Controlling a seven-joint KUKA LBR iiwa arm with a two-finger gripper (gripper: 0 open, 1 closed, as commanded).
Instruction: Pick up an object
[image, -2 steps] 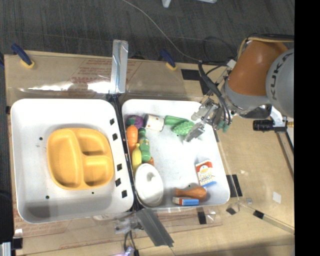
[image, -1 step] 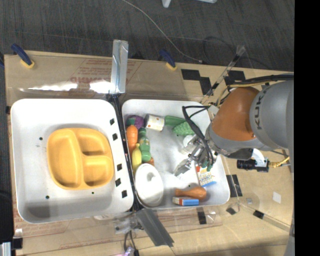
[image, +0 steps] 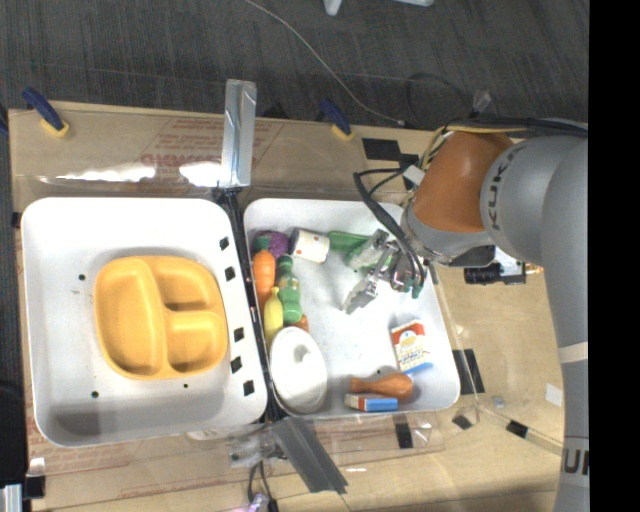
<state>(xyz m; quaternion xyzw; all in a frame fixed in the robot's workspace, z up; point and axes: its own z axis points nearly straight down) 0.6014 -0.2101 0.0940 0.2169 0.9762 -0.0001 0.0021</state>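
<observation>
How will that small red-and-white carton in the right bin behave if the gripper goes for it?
The carton looks like a small toy box, so probably light and fairly stiff. It lies flat with boxy sides, so it is unlikely to roll and may slide if nudged. It sits near the right bin's wall, which could crowd the gripper.

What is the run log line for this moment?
arm: over right bin | pincer: above bin floor, nothing seen held | yellow tray: left bin

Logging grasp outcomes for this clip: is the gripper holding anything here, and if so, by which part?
Nothing is held. The gripper hangs over bare floor of the right bin, with no object between its fingers.
</observation>
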